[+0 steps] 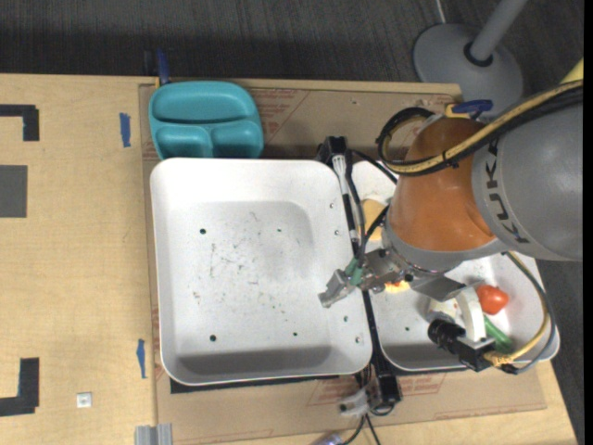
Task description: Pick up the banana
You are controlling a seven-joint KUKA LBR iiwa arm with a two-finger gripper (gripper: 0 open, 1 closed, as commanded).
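Low in the frame lies the flat brown cardboard bench top [74, 248], matte, with dark tape marks at the far left. On it sits the left shallow white plastic bin [185, 341], smooth with rounded corners, its floor scuffed with fine grey specks. At lower right, in the right white bin [408, 350], a glossy red-orange rounded toy with a green end [491, 298] lies beside black cabling.

The metal gripper [341, 286] hangs at centre, over the divide between the bins. Whether it is spread or closed cannot be told, and nothing is clearly in its grasp.

Just above it, a smooth yellow curved sliver, apparently the banana [372, 217], shows in the right bin by its left wall, largely hidden under the arm's orange band [435, 202].

At upper left sits a teal moulded plastic tray [204, 119].
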